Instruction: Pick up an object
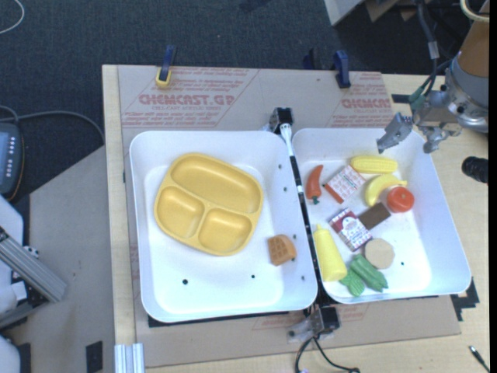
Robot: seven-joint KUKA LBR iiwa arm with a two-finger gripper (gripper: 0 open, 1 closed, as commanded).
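My gripper [410,136] hangs over the far edge of the right bin [446,239], its two fingers spread apart with nothing between them. Just below it lies a yellow corn cob [373,164]. Around that sit a banana [378,186], a red tomato [401,199], a red chili [313,182], a white-and-red packet [344,183], a brown bar [373,215], a red box [350,228], a tan disc [379,252], a yellow bottle [329,253] and green pods [362,275].
The left bin [147,247] holds a yellow divided plate [208,203] and a small brown waffle piece [281,249] by its right wall. Clamps [164,67] sit at the board's back edge. The bins' shared wall [299,200] runs down the middle.
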